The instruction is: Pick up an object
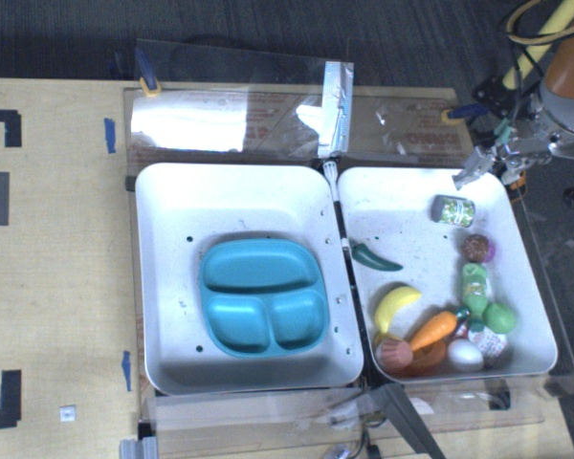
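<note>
The bench (48, 256) fills the left and middle of the frame, pale wood with black marks along its left side. On it sit two shallow white bins. The left bin (163, 208) takes the centre and holds a blue divided tray (263, 295), three compartments, lying flat. The right bin (402, 194) holds every pickable thing, crowded toward its lower right corner.

The arm enters at the upper right of the frame, and the gripper (478, 168) hangs over the bin's upper right rim, apart from everything below it. Whether it is open or closed I cannot tell at this size; nothing is visibly held.

By size in the right bin: a yellow lemon-like fruit (397, 306), an orange carrot (432, 329) leaning beside it, a pinkish round piece (395, 353) at the bottom edge, a green can-like item (453, 210) lying alone just below the gripper, a green round toy (500, 316), a white egg-shaped piece (465, 355), a dark green pepper-like strip (373, 255) near the divider, and a small purplish ball (476, 249).

My judgement: the best target is the green can-like item, since it is nearest and has bare floor around it. The descent should be straight down, centred across its narrow width, avoiding the bin wall. The heaped pile at lower right risks a grasp slipping off neighbours.
</note>
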